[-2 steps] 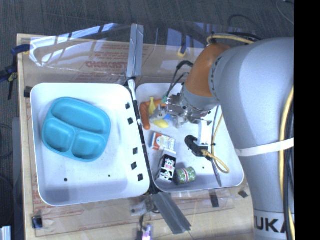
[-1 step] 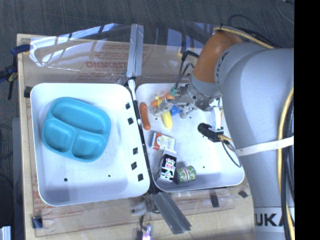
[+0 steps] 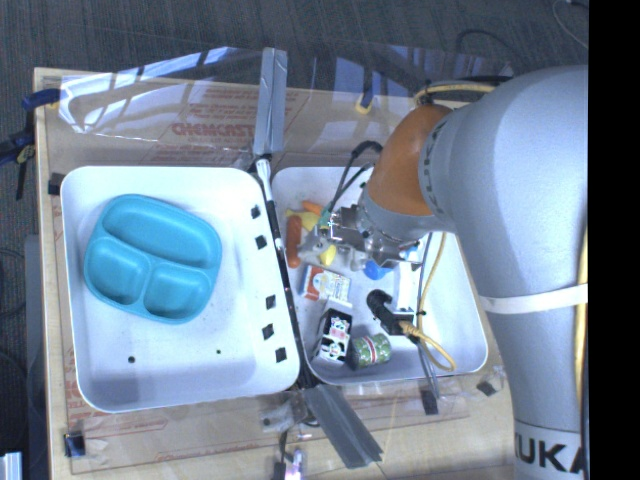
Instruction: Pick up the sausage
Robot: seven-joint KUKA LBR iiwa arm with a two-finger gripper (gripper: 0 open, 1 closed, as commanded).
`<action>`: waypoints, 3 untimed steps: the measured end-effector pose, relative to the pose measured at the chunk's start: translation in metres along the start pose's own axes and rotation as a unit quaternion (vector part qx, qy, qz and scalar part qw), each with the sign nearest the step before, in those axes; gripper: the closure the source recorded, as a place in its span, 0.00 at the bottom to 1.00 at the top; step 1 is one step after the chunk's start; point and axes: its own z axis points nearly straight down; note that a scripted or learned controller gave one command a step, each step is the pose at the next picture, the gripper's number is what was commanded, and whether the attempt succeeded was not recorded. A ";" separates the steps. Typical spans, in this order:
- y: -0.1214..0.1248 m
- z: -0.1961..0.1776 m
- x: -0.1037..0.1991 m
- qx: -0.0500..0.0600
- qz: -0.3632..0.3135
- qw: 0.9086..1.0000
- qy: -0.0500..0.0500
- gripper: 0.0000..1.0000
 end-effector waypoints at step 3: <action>-0.015 0.001 0.014 0.002 -0.117 0.993 -0.004 0.00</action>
